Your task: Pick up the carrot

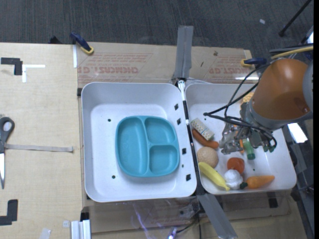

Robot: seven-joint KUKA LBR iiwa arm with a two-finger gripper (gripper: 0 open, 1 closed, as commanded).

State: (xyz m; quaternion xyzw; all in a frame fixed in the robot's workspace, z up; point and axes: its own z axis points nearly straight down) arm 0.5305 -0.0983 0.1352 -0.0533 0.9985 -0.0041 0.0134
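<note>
The carrot [260, 181] is orange with a dark green stub at its left end. It lies flat along the front wall of the right bin [286, 156], near the front right corner. My gripper [232, 142] hangs over the middle of that bin under the orange wrist band, up and to the left of the carrot and apart from it. Cables and the wrist hide much of the gripper. Nothing shows held in it.
Around the gripper in the right bin lie a yellow banana [213, 176], a white bulb [232, 176], a round beige ball [208, 157], a small orange-red fruit [236, 164], a reddish stick [205, 139] and a green-tipped item [248, 152]. The left bin [94, 133] holds a teal divided plate [147, 146].
</note>
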